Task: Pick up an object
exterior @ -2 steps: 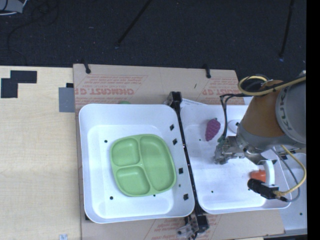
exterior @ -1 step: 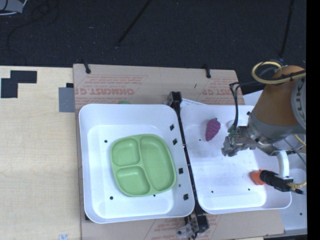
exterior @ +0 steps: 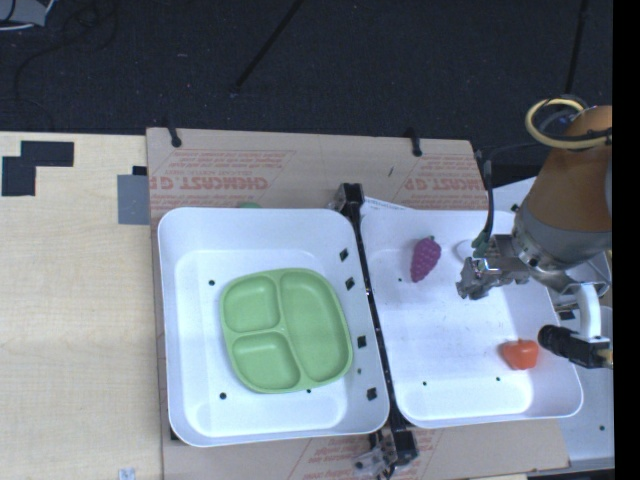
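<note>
Pale wooden bench, two white bins on brown cardboard, dark floor behind.

Inside the right bin (exterior: 450,393), a purple grape-like object (exterior: 425,258) is seen near the far wall, and an orange-red object (exterior: 519,354) lies toward the near right corner. The gripper (exterior: 472,286) is hung over this bin, right of the purple object and apart from it; whether its jaws are apart or together cannot be told. A green divided plate (exterior: 285,328) is set in the left bin (exterior: 190,268).
</note>
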